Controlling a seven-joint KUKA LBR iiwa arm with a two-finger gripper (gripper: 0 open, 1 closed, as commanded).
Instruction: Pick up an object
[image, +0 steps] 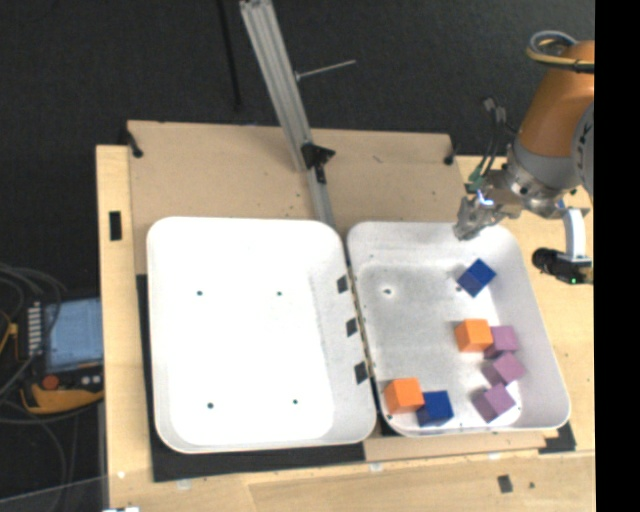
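The things to be picked all lie in the right bin (372, 262). A blue cube (477, 277) sits tilted near the bin's far right corner, on its own. Closer to me, an orange cube (473, 334) rests against the right wall area, touching a purple cube (503, 339) just beside it. Two more purple cubes follow along that same wall: one (504, 369) just below the first, and another (494, 402) near the bin's near right corner. Along the near edge, a second orange cube (404, 394) sits touching a second blue cube (435, 408).

The gripper (468, 228) hangs over the far rim of the right bin, above and a little left of the lone blue cube, apart from it. Nothing shows between the fingers; from this angle they are small and dark against the rim, and I cannot tell how far apart they stand. The grey arm with its orange band (553, 110) leans in from the right.

The left bin (170, 250) lies just beside the right one, the two joined along their shared edge by small dark clips (352, 327). Both rest on the pale wooden counter (115, 200). A slanted metal rail (285, 90) runs from the top of the scene down to the gap between the bins. A handheld control unit (65, 345) with cables sits off the counter's left side.
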